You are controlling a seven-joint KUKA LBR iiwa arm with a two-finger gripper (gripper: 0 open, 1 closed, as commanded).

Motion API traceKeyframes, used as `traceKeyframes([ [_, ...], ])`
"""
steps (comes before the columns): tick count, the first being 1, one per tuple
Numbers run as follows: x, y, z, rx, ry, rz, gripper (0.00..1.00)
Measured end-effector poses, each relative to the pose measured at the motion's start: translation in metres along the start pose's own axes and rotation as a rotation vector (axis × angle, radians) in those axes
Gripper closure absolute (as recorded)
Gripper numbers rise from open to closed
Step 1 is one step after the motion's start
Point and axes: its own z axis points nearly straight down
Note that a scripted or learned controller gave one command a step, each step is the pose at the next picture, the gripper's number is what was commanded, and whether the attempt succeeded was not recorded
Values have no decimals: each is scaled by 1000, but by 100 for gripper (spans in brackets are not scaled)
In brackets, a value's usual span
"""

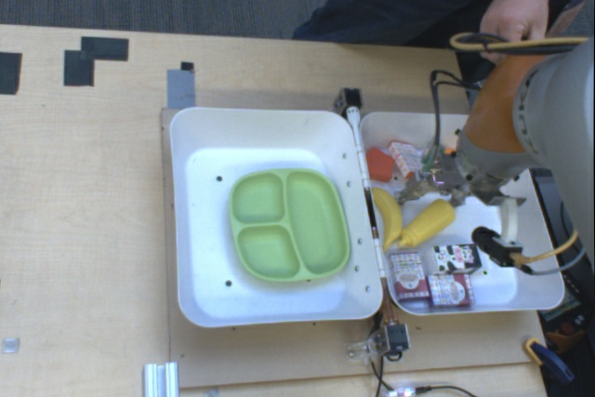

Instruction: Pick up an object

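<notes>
The pale wooden bench [84, 200] carries two shallow white bins side by side. The left bin [200, 209] holds a light green divided plate [288, 225] with three compartments, lying flat near the bin's middle. The right bin [539, 288] holds the clutter of small things. Above it the grey arm [558, 112] with its orange band [497, 112] reaches in from the right, and the claw [429, 186] hangs low over the middle of that bin, its metal tips just at the upper end of the yellow squeeze bottle [429, 221].

That bottle lies on its side, long axis running diagonally from lower left to upper right; which end is the cap is too unclear to say. Just to its left a banana [388, 214] lies with its long axis nearly up and down the view, curving along the bin's left wall, and the two seem to touch near their lower ends. A red object [380, 165] sits above the banana, beside a small red-and-white wrapper [405, 153]. Below the bottle lie two small printed packets [409, 274], side by side, and a darker packet [456, 258].

Whether the claw is spread or clenched, I cannot tell; nothing is visibly caught between its fingers.

A person's hand [513, 9] shows at the top right, beyond the bench.
</notes>
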Motion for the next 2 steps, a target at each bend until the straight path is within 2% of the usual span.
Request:
traceKeyframes([
  [1, 3, 16, -19, -20, 2, -23, 100],
  [2, 3, 16, -19, -21, 1, -23, 0],
])
